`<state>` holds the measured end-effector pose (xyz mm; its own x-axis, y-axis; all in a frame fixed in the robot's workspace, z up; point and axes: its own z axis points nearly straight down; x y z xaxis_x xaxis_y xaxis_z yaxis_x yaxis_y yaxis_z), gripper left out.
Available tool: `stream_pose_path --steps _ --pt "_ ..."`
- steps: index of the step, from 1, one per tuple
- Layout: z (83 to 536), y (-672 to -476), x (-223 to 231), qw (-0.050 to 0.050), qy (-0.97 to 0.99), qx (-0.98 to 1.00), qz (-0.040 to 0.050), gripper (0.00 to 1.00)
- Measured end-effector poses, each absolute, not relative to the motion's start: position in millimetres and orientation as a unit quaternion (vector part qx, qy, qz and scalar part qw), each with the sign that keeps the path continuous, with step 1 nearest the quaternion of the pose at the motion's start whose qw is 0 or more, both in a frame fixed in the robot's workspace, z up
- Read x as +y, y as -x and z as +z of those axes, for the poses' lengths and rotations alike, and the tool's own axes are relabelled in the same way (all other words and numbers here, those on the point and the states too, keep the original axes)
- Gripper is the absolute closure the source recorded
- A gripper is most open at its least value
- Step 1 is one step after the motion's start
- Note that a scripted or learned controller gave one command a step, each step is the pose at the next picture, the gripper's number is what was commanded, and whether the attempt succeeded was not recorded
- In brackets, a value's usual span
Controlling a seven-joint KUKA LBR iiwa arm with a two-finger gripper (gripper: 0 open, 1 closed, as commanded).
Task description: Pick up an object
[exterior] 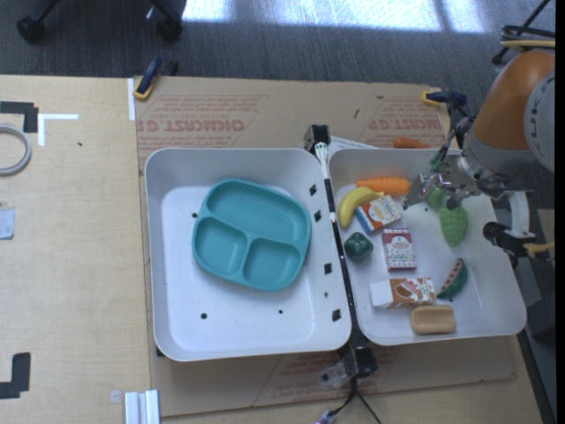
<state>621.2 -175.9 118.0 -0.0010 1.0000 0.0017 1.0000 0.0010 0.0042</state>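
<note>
Two shallow white bins (168, 263) below; I'm approaching the green leafy toy (454, 225). Metal gripper (439, 186): grip state unreadable. Next: descend, centre.

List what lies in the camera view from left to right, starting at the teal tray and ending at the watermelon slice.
Teal tray → banana → red carton → watermelon slice.
</note>
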Motion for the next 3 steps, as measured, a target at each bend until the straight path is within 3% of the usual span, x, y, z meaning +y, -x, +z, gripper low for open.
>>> stream_pose_path --steps 1,2,3 --pt "93 -660.3 -214 -0.004 -0.706 0.708 0.0025 0.0" --pt "103 -660.3 -217 0.001 -0.705 0.71 0.0004 1.0" --pt "205 -659.2 -152 0.001 -0.706 0.708 -0.0001 1.0"
